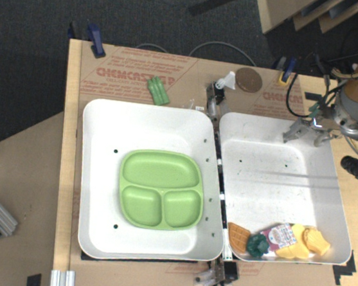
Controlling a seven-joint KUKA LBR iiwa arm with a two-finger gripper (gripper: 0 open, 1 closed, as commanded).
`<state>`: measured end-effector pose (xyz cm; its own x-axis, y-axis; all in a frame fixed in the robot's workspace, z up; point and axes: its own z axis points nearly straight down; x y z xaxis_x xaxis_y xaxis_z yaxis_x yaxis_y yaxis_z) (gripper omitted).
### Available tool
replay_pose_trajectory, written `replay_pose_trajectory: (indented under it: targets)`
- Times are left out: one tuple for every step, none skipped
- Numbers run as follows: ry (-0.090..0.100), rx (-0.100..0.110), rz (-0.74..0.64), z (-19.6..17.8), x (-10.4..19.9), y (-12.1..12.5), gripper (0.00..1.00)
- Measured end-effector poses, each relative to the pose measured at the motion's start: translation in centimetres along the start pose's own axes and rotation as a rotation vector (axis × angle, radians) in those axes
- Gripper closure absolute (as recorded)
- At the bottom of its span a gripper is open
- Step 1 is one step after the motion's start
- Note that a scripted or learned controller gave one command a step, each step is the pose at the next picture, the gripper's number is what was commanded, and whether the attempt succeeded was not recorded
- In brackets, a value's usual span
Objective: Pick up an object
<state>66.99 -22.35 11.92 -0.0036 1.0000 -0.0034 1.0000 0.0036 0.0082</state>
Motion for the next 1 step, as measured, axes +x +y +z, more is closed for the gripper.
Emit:
replay_pose_trajectory:
  targets:
    - [0.010, 0.011, 0.003, 3.45, 0.31, -6.52, 0.00]
